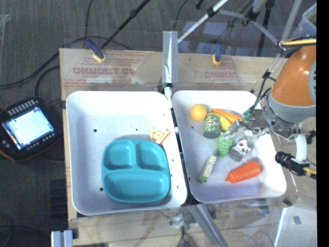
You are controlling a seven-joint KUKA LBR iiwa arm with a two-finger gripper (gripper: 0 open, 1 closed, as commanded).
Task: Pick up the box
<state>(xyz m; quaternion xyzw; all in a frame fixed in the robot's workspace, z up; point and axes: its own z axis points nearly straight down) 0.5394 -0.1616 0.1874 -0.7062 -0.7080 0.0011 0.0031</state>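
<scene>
hovering low over the right bin (pixel 267 187) amid the toy clutter, the end effector (pixel 241 129), whose state i cannot tell, seems placed for a grab, though no clear box is identifiable, unless it is the small speckled block (pixel 207 168) nearby.

A bench topped with a tan cardboard sheet printed in faded red lettering (pixel 110 68) carries two shallow white plastic bins side by side. The left bin (pixel 85 117) and the right bin (pixel 267 181) touch along their inner rims. A grey metal upright post (pixel 169 55) stands at the back between them. Two small clamps, one at the left (pixel 95 50) and one at the right (pixel 218 54), grip the cardboard's far edge.
</scene>
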